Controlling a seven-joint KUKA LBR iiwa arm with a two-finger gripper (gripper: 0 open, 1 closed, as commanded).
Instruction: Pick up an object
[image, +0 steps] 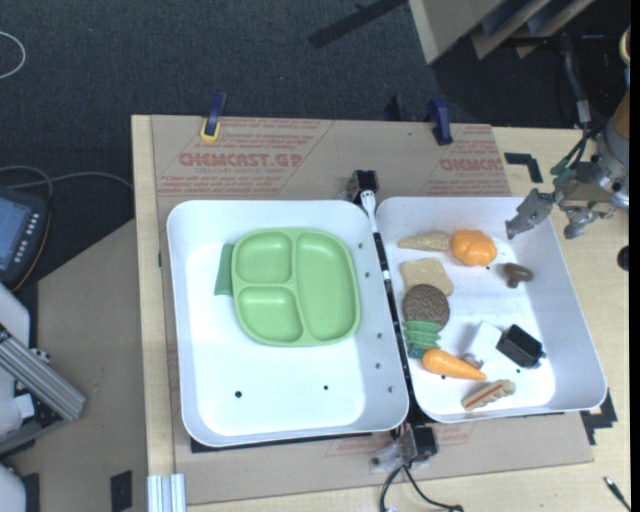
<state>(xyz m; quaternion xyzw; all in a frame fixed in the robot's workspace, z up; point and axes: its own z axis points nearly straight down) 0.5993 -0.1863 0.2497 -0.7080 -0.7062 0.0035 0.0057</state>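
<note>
My gripper (552, 219) hangs over the far right corner of the right bin (570, 320), open, with nothing between its fingers. Below and left of it lie an orange fruit (472, 247) and a small brown mushroom (516, 272). Further left are a tan wedge (425, 241), a bread slice (425, 275), a round brown patty (425, 303) and green beans (425, 333). Near the bin's front lie a carrot (452, 365), a hot dog (488, 394), a black block (520, 346) and a white piece (483, 338).
The left bin (200, 350) holds a green divided plate (295, 285). Both bins rest on a cardboard sheet (300, 150) held by clamps at the back. Cables and equipment stand at the far left and upper right.
</note>
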